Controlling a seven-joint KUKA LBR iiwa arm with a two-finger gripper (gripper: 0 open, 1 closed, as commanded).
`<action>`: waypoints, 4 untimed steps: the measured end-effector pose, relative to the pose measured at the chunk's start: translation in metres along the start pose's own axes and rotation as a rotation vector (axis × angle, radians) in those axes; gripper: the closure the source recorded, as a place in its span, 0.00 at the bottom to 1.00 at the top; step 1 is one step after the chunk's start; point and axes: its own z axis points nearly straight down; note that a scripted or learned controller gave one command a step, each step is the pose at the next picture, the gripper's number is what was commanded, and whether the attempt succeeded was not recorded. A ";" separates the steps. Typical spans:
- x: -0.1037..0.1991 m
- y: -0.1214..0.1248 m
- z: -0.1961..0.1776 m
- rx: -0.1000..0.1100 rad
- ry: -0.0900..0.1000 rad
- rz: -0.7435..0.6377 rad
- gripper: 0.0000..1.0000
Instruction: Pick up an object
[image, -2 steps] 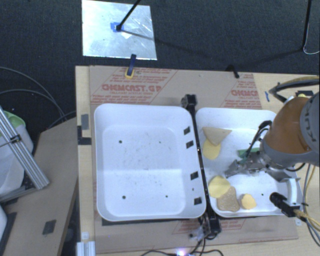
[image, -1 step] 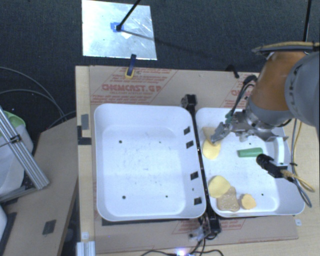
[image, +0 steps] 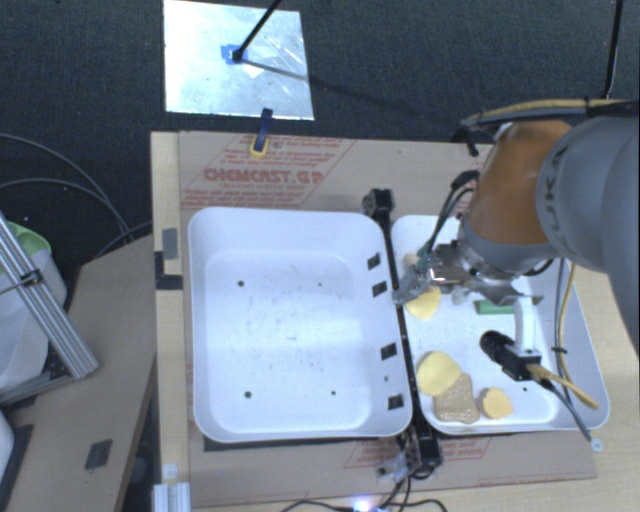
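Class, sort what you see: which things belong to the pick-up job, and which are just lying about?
Belongs to the job:
tool
right bin
pale yellow piece beside the tool
round yellow piece
tan piece
small yellow piece

Just lying about:
left bin
cardboard sheet
silver sheet
blue and yellow clip

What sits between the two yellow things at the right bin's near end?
A tan lump lies between the bigger yellow piece and the smaller one, in the camera view.
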 end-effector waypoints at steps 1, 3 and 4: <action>-0.003 0.002 -0.011 -0.004 -0.002 0.002 1.00; 0.117 -0.064 -0.127 -0.014 0.003 -0.001 1.00; 0.117 -0.064 -0.262 -0.020 0.002 0.003 1.00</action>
